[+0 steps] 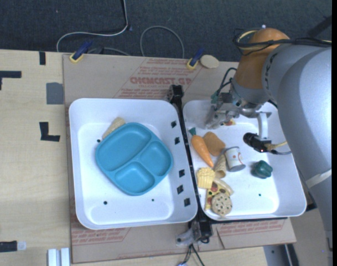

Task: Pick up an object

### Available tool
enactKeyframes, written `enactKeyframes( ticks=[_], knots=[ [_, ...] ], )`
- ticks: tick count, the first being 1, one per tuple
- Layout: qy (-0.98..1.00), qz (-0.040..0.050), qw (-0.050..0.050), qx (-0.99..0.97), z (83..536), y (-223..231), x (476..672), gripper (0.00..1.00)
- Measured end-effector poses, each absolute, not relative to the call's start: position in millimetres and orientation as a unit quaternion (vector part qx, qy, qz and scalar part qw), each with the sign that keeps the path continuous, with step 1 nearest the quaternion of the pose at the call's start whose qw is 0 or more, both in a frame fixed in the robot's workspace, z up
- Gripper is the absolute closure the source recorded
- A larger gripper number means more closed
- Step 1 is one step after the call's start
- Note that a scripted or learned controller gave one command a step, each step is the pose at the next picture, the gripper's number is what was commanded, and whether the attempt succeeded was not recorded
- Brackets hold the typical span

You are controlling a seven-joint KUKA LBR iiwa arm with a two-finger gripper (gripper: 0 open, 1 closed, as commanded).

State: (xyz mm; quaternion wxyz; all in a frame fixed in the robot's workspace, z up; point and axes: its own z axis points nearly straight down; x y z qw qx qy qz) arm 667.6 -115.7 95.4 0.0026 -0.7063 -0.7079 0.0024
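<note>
1. Pale wooden bench top (24, 148) was seen under a sheet of brown cardboard (102, 76). Two shallow white bins were set side by side on this sheet, with dark carpet behind.
2. The left bin (85, 204) was taken up by a blue divided plate (135, 157). Small toy foods were gathered in the right bin (279, 204), mostly near its left wall.
3. The gripper (222, 115) was held over the upper left part of the right bin, just above the pile. Whether it was open or closed could not be told, and no object was seen held in it.
4. The carrot (201, 149) was judged the likely thing to be picked, because it lay near the gripper. It was placed on a slant close to the left wall, with the thick end up and the tip down toward a yellow corn piece (206, 177).
5. The carrot was seen as long, tapered and smooth, of plain orange colour. A brown rounded piece (215, 142) was touching its right side.
6. It was judged to be light, stiff plastic and probably slippery, so the taper could let it be squeezed out. Hold should be taken across the thicker middle, at a right angle to its length. Little room was left on the side of the brown piece.
7. A small grey can (233, 158) was standing just beside the pile, and a green piece (262, 169) lay apart to the right.
</note>
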Motion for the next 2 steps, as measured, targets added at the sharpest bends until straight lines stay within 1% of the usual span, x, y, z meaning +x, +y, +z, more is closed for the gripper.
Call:
enactKeyframes(
  ticks=[1,2],
  knots=[
    [-0.708,0.0030,0.003,-0.706,94.7,-115.6,667.3,0.00],
    [-0.707,-0.0010,0.014,-0.707,86.6,-161.8,666.0,0.00]
  ],
)
